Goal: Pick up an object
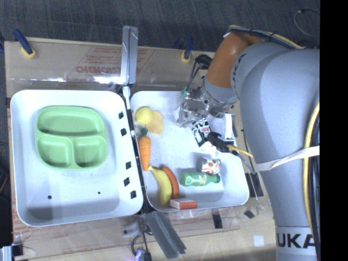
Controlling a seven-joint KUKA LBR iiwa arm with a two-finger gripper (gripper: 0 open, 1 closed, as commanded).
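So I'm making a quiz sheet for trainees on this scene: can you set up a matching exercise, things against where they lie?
Things:
1. green tray
2. carrot
3. green bottle
4. lemon

Places:
A. right bin, far left corner
B. left bin
C. right bin, along its left wall
D. right bin, near right part

Pairs: 1-B, 2-C, 3-D, 4-A
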